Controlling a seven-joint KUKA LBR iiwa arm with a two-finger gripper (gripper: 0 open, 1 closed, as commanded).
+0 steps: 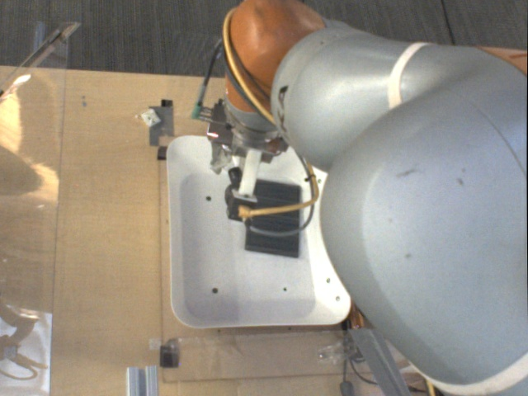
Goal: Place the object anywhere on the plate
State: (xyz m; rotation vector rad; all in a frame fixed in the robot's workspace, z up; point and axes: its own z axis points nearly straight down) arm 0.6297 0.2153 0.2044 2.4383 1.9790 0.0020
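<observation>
A flat black rectangular slab (276, 219) with a ridged top lies in the white bin (206, 262), right of the bin's middle. I cannot tell whether it is the plate or the object. My gripper (245, 150) hangs under the orange wrist over the bin's far end, just up and left of the slab. The wrist hides what lies directly beneath the gripper.
The arm's large grey body covers the right half of the view and the bin's right rim. The bin rests on a wooden bench (99, 221). Small black clamps stand at the bin's far left corner (163, 122) and near left corner (169, 354).
</observation>
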